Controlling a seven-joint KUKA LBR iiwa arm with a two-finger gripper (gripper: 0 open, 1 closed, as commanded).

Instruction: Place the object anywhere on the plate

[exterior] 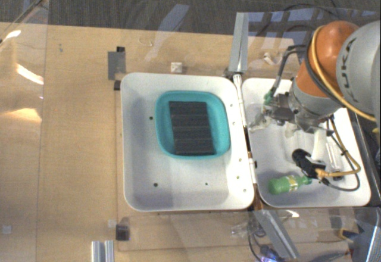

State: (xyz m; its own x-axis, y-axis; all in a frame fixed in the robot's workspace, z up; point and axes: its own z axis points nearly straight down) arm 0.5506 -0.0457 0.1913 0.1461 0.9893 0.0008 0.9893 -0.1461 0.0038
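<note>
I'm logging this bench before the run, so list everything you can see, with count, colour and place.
left bin: one, white, on the bench
right bin: one, white, touching the left bin's side
plate: one, teal, in the left bin
ribbed slab: one, dark grey, on the plate
object: one, green, bottle-like, lying in the right bin near its front wall
small cube: one, pale, on the bench behind the left bin
bench: one, light wood
arm: one, grey with orange band, over the right bin
gripper: one, metal, over the right bin's back part
</note>
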